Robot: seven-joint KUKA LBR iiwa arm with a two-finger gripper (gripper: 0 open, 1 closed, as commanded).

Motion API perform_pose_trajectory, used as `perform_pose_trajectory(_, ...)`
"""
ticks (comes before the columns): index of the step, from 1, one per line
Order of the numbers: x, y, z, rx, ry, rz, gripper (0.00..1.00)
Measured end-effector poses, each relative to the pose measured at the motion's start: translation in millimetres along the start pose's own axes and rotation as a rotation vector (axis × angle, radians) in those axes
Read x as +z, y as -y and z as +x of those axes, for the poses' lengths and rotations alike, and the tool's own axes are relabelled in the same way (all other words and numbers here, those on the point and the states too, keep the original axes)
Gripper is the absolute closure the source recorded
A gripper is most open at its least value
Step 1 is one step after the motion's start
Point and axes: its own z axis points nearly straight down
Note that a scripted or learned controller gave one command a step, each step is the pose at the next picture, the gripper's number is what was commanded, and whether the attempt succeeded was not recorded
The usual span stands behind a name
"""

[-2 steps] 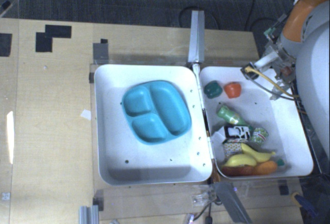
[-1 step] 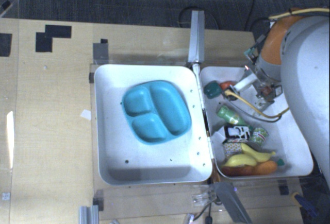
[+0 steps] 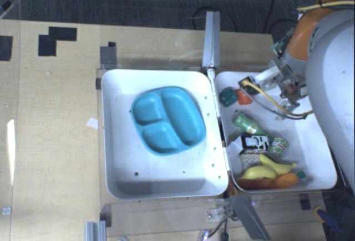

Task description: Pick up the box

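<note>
1. Closest to the camera, the near end of the right bin (image 3: 324, 179) is pretty crowded: a yellow banana (image 3: 266, 168) lies curved across it, with a red rounded piece (image 3: 256, 183) tucked under it and an orange carrot-looking thing (image 3: 286, 180) touching its right end. All look like smooth, glossy plastic.
2. Just behind that pile sits the box (image 3: 254, 143), small and squarish with a busy black-and-white print. It's leaning against the banana, and a small green-labelled can (image 3: 279, 145) is right at its right side, so it's hemmed in on two sides.
3. A bit farther back, a green bottle-shaped item (image 3: 244, 123) lies tilted on its side, near the box's far edge.
4. The left bin (image 3: 111, 140) holds a sky-blue divided tray (image 3: 168, 119), three compartments, rounded corners, matte plastic. Both bins are shallow, white and smooth, side by side with a metal rail between them.
5. Toward the far end of the right bin there's a dark teal chunk (image 3: 227, 96) touching a small orange-red piece (image 3: 244, 98).
6. The end effector (image 3: 290, 92) hangs over the far right of that bin, well apart from the box, with yellow cable looping off it. Whether it's spread or pressed together can't be told from here.
7. The bench (image 3: 55, 151) is pale wood with black tape marks at the far left.
</note>
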Motion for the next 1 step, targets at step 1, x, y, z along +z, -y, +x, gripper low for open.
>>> perform_pose_trajectory(1,15.1,35.2,-64.1,-0.027,0.0,0.001,0.0)
